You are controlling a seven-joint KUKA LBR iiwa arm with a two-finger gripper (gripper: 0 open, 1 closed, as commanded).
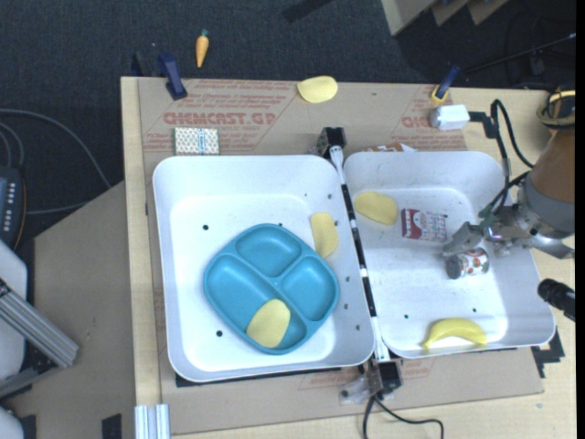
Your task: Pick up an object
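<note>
My gripper (464, 241) reaches in from the right over the right bin (521, 311), low above its floor. Just under and touching its tip lies a small can (473, 263) with a red and white label, on its side. A red and white carton (423, 224) lies a little to the gripper's left. A yellow lemon-shaped piece (376, 208) rests near the bin's left wall. A yellow banana (455, 333) lies by the front wall.
The left bin (183, 245) holds a blue divided plate (274, 273) with a yellow piece (269, 323) in it, and another yellow piece (324, 233) by its right wall. A yellow object (317, 89) and clamps sit on the board behind the bins.
</note>
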